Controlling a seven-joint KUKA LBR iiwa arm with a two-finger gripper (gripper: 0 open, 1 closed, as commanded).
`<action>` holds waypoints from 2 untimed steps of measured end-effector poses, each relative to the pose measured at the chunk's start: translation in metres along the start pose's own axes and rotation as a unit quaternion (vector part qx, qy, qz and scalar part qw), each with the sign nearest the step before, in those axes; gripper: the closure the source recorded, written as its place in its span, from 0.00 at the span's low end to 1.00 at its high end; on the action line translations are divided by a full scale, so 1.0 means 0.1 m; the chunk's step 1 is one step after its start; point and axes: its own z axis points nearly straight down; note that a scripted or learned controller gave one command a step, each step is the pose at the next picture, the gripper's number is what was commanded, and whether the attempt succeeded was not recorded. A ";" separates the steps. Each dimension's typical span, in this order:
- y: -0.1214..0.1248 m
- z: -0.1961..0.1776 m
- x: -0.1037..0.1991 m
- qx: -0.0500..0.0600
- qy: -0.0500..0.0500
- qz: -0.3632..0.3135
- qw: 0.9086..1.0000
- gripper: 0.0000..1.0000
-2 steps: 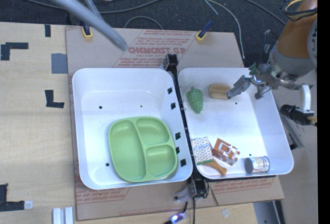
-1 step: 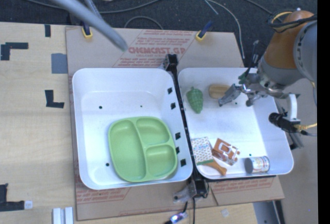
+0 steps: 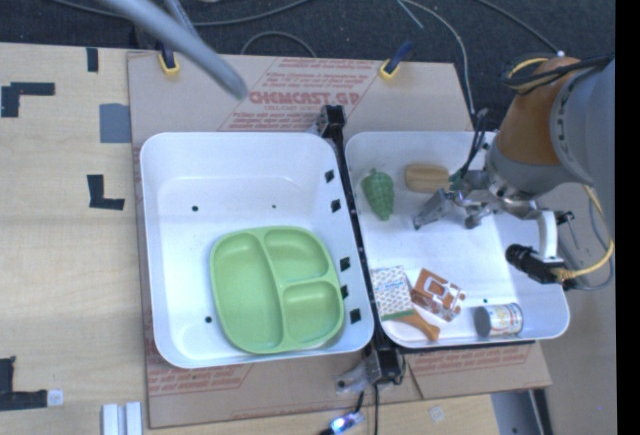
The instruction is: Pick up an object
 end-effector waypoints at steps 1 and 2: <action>0.00 0.10 0.00 -0.003 -0.001 0.000 1.000 0.00; 0.01 0.01 0.00 -0.004 -0.001 -0.001 1.000 1.00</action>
